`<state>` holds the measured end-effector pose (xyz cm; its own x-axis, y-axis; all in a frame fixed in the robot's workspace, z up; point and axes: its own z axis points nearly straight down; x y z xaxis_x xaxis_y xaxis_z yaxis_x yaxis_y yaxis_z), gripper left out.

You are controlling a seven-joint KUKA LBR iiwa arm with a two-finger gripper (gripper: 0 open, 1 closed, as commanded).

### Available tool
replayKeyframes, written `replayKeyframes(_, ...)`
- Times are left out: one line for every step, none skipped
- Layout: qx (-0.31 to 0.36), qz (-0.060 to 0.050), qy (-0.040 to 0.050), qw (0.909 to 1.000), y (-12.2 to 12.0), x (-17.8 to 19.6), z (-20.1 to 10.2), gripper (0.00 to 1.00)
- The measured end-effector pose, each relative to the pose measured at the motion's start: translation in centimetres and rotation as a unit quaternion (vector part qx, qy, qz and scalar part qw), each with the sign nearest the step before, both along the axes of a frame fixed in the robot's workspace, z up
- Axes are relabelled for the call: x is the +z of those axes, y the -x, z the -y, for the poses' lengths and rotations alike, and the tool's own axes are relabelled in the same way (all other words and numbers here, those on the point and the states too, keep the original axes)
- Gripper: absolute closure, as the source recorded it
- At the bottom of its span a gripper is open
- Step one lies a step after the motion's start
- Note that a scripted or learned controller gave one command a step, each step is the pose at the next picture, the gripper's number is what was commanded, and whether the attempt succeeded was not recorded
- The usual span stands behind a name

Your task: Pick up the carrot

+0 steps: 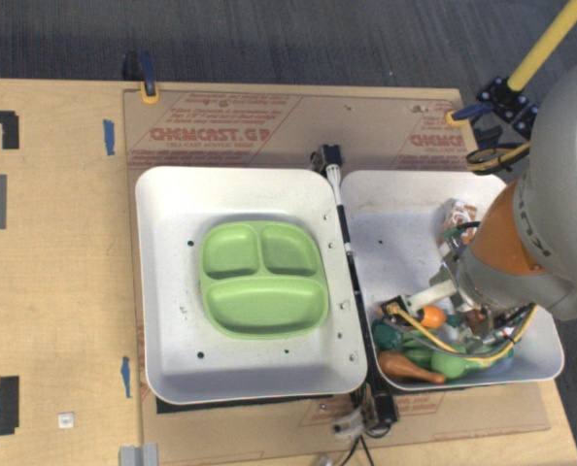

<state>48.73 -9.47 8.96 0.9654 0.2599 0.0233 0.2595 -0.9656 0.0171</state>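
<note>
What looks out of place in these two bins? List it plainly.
Nothing looks spilled or broken. The green plate sits flat in the left bin. The toys are all heaped in the near corner of the right bin, with the carrot lying at the heap's near edge, below the arm.

a pale green divided plate (263,279) in a white bin (162,260); a seemingly orange-brown carrot (412,367).
</note>
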Motion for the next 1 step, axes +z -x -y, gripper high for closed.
replayKeyframes(0.003, -0.001, -0.0008, 1.0000, 0.02, 1.21, 0.03, 1.00)
